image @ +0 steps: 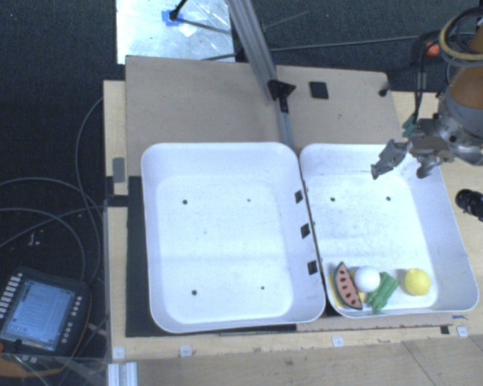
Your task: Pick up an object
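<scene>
Gripper [401,161] above right bin's [370,215] far edge, fingers spread wide, nothing held.
Small toys at its near edge: watermelon slice [346,286], white ball [367,279], green piece [383,290], lemon [417,281]. Likely light, hard, smooth; lemon stands clearest, take it across the middle.

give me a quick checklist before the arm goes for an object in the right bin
1. Objects present in right bin: ok; watermelon slice, white ball, green piece and yellow lemon sit along its near edge.
2. Tool free of any object: ok, nothing between its fingers.
3. Tool open: ok, fingers spread.
4. Tool above a target: not ok, it hangs over the bin's far end, away from the objects.
5. Targets well spaced: not ok; slice, ball and green piece crowd together; the lemon stands apart.
</scene>
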`<state>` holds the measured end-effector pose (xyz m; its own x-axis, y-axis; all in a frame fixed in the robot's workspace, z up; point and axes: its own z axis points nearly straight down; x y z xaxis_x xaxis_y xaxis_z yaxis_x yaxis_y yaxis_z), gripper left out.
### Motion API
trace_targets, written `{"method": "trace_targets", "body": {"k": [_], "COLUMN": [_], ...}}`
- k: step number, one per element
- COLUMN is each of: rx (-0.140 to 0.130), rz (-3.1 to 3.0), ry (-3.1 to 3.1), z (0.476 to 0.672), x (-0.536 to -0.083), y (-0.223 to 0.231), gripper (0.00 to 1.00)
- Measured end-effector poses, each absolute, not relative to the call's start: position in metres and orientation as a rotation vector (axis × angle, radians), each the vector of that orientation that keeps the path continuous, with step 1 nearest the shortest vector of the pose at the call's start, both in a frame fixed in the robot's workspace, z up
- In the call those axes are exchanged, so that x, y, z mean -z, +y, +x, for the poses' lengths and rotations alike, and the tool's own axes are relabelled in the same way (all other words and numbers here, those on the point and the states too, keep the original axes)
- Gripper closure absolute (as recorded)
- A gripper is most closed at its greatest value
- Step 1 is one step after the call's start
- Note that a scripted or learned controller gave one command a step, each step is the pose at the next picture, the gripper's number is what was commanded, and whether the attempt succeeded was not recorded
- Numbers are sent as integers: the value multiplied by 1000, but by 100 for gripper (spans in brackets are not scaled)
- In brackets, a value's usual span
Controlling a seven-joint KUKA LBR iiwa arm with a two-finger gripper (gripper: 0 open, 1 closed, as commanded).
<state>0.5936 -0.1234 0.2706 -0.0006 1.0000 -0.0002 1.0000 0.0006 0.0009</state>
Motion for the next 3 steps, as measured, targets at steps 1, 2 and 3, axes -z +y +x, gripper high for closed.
{"method": "trace_targets", "body": {"k": [1,2,3], "rx": [-2,6,7], "rz": [2218,2223,2224], "ry": [2222,2228,2227], "z": [594,638,654], "x": [-281,-189,-98], "y": [-123,-108,-96], "gripper": [100,100,100]}}
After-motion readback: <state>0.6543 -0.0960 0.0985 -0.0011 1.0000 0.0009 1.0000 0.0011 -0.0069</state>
